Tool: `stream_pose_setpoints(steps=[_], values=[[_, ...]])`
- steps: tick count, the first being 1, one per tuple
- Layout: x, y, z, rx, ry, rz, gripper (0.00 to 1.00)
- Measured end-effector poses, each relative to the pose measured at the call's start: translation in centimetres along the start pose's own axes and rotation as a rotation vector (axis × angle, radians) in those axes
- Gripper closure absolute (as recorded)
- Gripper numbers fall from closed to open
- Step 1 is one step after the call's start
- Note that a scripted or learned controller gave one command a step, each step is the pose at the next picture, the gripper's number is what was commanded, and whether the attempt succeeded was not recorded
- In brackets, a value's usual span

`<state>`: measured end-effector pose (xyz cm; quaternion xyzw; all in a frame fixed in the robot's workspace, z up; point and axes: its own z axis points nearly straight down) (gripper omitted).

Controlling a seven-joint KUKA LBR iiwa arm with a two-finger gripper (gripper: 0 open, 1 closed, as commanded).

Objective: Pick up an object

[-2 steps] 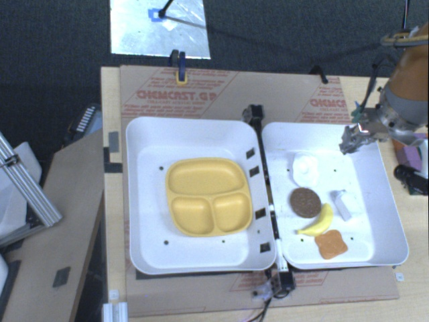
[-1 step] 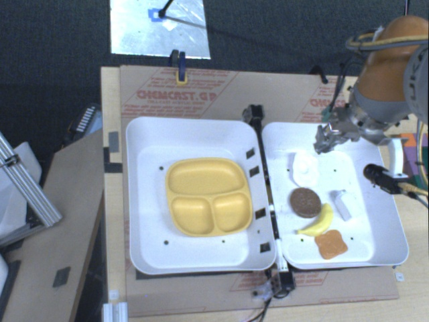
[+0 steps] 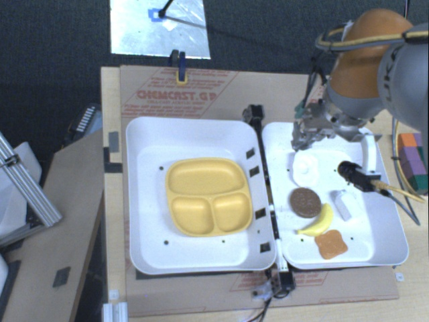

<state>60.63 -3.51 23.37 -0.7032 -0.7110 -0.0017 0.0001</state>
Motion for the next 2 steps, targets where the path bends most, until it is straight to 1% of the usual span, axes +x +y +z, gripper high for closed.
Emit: stream_pose_setpoints(steps=[1, 2], values=[[6.1, -0.1, 0.8, 0.001, 0.000, 0.000, 1.00], [11.8, 0.4, 1.7, 0.001, -0.001, 0.002, 1.00]])
